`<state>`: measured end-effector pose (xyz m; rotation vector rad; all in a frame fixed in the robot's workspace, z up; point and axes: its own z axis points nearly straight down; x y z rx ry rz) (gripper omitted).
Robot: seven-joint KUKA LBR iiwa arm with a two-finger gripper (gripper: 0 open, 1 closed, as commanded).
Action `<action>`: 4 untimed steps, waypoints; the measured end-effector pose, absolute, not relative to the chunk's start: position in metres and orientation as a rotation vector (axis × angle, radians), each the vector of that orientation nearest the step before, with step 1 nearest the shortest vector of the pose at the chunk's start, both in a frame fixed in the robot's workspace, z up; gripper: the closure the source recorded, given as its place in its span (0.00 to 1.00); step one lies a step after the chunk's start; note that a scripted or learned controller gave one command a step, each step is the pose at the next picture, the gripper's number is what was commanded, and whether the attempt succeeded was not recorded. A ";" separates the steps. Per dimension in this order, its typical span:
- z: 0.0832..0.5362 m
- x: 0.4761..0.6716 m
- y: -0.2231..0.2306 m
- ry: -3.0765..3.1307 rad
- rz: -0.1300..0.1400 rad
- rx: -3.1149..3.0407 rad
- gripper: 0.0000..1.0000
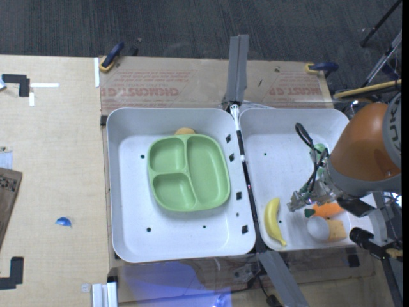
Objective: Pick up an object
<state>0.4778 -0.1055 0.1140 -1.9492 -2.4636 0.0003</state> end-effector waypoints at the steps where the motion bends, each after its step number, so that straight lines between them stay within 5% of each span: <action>1: 0.114 0.478 -0.106 -2.463 0.000 -1.950 0.00; 2: 0.090 0.507 -0.107 -2.488 0.002 -1.915 0.00; 3: 0.191 0.478 -0.089 -2.406 0.003 -2.020 0.00; 4: 0.205 0.478 0.010 -2.328 0.002 -2.110 0.00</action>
